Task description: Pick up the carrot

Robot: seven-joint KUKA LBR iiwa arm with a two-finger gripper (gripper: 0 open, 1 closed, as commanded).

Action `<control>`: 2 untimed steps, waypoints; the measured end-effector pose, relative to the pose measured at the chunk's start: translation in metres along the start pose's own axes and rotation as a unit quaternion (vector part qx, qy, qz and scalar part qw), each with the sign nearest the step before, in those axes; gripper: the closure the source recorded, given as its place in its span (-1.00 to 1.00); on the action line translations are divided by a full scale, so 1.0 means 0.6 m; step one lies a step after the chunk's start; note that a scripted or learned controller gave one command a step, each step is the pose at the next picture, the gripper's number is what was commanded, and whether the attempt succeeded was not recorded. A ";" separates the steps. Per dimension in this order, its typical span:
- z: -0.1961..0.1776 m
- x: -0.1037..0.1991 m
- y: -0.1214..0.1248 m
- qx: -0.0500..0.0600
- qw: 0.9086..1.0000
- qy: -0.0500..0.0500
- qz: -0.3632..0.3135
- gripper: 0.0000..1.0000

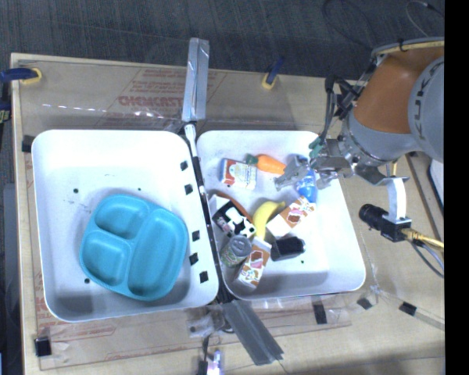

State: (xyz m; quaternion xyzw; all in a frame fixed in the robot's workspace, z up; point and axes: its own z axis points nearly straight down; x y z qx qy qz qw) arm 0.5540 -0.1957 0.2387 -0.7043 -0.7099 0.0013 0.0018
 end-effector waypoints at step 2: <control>0.237 0.018 0.172 -0.003 0.998 0.000 0.064 -1.00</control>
